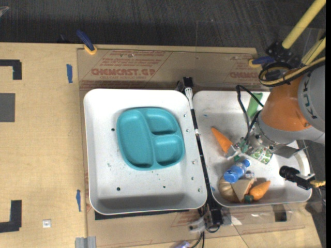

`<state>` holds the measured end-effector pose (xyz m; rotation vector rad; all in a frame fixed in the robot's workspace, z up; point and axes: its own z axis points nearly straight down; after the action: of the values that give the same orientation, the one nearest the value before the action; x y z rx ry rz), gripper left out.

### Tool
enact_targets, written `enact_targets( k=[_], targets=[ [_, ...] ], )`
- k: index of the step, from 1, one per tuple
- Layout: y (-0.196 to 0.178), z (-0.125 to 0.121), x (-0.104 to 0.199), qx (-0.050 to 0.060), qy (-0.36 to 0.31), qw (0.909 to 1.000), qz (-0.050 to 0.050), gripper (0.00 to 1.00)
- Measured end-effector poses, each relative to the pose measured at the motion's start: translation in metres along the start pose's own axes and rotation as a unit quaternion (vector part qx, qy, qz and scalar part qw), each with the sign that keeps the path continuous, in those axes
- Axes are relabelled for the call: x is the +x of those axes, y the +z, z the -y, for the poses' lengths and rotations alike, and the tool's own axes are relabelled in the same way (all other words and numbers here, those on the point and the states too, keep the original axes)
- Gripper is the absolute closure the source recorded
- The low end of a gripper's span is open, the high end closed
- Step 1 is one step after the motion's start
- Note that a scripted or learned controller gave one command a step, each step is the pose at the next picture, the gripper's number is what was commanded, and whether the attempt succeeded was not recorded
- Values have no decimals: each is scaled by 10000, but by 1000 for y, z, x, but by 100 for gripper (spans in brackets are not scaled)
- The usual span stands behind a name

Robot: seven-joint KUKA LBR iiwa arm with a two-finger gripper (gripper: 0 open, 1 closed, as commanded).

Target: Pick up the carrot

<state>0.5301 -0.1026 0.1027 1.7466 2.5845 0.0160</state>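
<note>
An orange carrot lies on the floor of the right-hand white bin, in the right half of the frame, its narrow tip pointing toward the upper left and its thicker end toward the lower right. Just beside that thicker end sits the gripper, a cluster of metal and green circuit-board parts at the end of the grey arm, which enters from the right edge with its orange band above the wrist. Whether the fingers are spread or pressed together cannot be told from this angle, and the carrot is not seen between them.

Below the gripper, toward the bin's lower wall, a small heap of items lies close together: a blue object, a tan, rounded item, and a second orange carrot-like piece with a green end. A green object shows near the bin's upper right, partly hidden by the arm and a black cable.

The left-hand white bin, in the centre of the frame, holds a teal divided tray. Both bins rest on a cardboard sheet printed in red, held by blue and yellow clamps along the upper edge of the bench.
</note>
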Motion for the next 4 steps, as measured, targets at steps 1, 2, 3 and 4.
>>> enact_targets(
  k=[1, 2, 3, 4],
  targets=[
    [10, 11, 8, 4, 220, 9998, 0, 100],
    [10, 23, 10, -13, 2701, 9628, -7, 100],
    [-85, 14, 90, 89, 2219, 9750, -49, 100],
    [-85, 22, 75, 130, 4210, 9070, -4, 100]
  ],
)
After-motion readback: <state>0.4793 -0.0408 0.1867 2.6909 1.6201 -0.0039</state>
